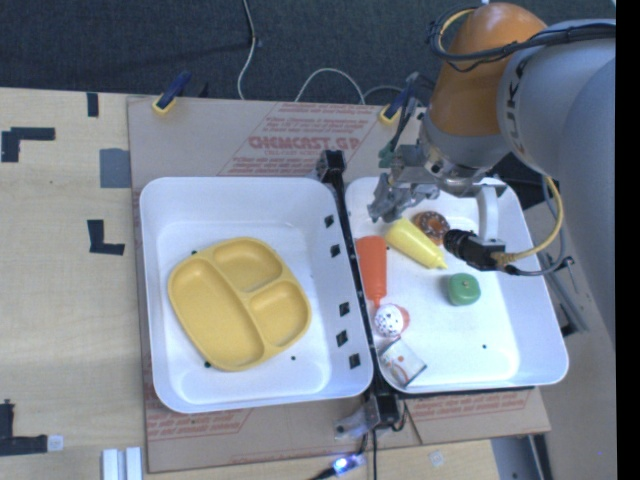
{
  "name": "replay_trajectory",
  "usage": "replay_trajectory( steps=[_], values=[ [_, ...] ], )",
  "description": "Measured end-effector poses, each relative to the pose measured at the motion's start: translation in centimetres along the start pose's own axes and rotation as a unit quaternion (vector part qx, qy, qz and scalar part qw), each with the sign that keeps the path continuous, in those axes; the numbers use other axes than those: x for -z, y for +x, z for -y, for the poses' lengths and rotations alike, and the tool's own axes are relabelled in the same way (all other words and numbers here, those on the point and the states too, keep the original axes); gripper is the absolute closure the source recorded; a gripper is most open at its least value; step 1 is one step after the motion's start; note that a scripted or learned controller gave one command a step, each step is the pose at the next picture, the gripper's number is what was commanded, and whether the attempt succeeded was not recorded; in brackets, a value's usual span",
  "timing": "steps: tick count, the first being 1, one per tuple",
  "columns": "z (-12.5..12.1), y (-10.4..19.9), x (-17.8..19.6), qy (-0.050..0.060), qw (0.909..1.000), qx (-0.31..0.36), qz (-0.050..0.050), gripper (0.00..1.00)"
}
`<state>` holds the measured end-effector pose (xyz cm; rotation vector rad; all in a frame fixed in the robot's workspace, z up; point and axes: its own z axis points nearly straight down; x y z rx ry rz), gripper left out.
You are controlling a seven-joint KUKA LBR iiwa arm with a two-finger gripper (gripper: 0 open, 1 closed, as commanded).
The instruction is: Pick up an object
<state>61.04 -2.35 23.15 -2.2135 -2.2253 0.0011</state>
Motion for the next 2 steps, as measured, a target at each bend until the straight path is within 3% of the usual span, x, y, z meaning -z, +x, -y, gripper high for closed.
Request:
replay_trajectory(
  steps=[2],
  values=[
    [1.5, 10.6, -1.9, 0.001, 1.0000, 0.001, 0.000, 1.00]
  ],
)
